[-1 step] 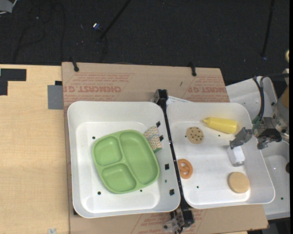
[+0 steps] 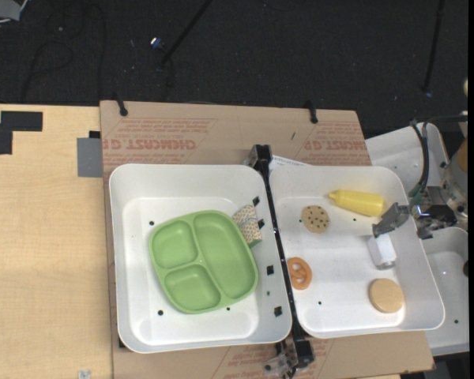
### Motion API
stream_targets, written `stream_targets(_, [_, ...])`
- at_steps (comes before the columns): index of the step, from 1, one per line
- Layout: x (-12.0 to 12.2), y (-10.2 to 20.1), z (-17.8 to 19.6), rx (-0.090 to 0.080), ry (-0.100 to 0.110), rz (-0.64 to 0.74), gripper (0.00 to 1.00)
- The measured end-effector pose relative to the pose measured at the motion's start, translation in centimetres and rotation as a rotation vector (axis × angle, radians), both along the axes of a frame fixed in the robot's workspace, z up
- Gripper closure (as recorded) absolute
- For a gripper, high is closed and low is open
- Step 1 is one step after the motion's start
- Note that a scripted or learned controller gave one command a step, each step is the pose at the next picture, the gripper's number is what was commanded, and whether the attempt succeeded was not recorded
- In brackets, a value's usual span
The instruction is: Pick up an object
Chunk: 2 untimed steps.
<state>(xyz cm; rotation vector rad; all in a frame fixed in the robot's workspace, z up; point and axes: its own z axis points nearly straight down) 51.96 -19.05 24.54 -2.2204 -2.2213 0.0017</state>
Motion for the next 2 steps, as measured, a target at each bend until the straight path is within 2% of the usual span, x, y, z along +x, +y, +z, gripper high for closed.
stream_targets(1, [0.6,0.7,-4.8,0.003,0.005,0.000,0.00])
stream_targets(2, [-0.4,1.1,-9.9,0.003,0.006,-0.001,0.00])
